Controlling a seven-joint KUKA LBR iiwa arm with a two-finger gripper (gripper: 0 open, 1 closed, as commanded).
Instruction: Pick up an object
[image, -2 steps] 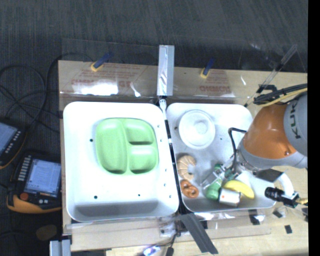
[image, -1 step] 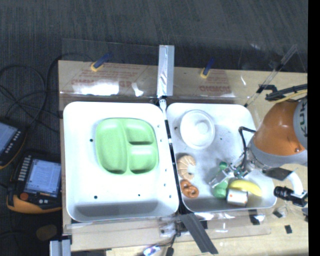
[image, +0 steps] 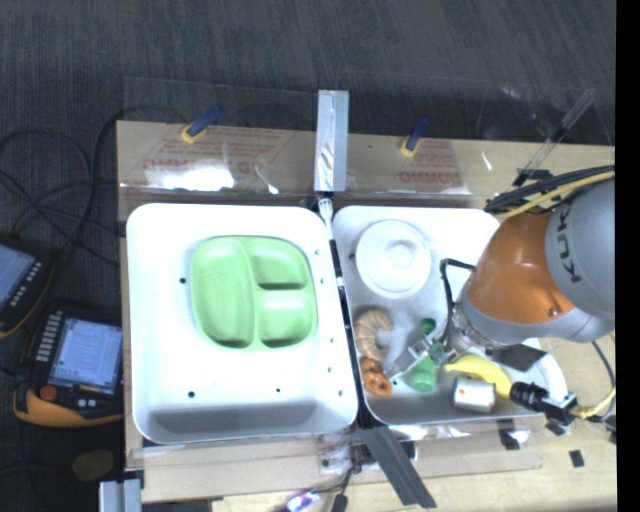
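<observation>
Gripper (image: 428, 352) down in the lower middle of the right bin (image: 345, 260), finger state impossible to tell, crowded by a green object (image: 424, 376), banana (image: 480, 371) and white block (image: 474, 396) to its lower right. Croissant (image: 372, 328) and pretzel (image: 376, 381) hard against the bin's left wall, white bowl (image: 394, 256) filling the upper part. Open room only across the divider, around the green tray (image: 252, 290) in the left bin (image: 150, 330).
</observation>
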